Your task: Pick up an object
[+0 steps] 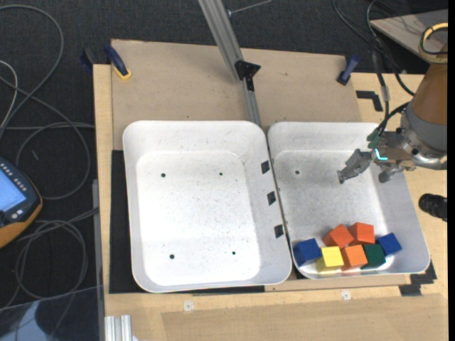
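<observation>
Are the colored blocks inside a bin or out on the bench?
Inside. The blocks all sit bunched in the near corner of the right bin, within its rim.

**Even overhead light, mild softness**

The scene is brightly and evenly lit from above. The left bin (pixel 192 204) and right bin (pixel 313 155) read near pure white, their floors close to washed out, with fine dark speckle still visible. Shadows are soft and short: a thin dark line along the divide between the bins, and faint shade under the end effector (pixel 366 168). The worktop (pixel 178 84) shows flat tan with no glare. Detail is slightly soft overall, and the dark floor's cables stay legible.
</observation>
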